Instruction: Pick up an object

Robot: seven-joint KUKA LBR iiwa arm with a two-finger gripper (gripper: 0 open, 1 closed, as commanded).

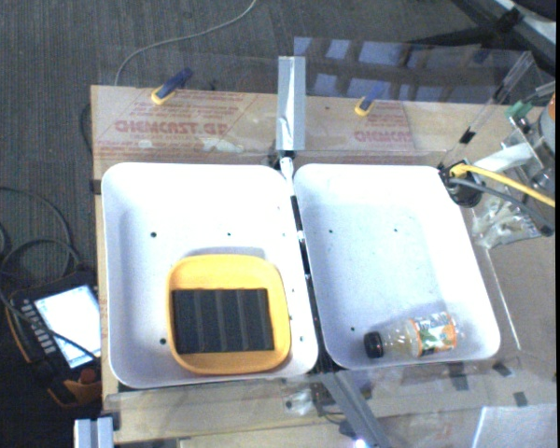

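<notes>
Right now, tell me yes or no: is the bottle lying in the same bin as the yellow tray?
No, the bottle lies in the right bin, the yellow tray in the left bin.

Single fixed camera, mounted above the bench point(168, 124), looking down at a slant, both bins framed whole (moderately distant), floor beyond.

bottle point(413, 336) against right bin's point(392, 241) near wall, open floor behind

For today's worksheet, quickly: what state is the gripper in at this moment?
Gripper: cannot be told; it sits at the right edge, beside the right bin.
</notes>
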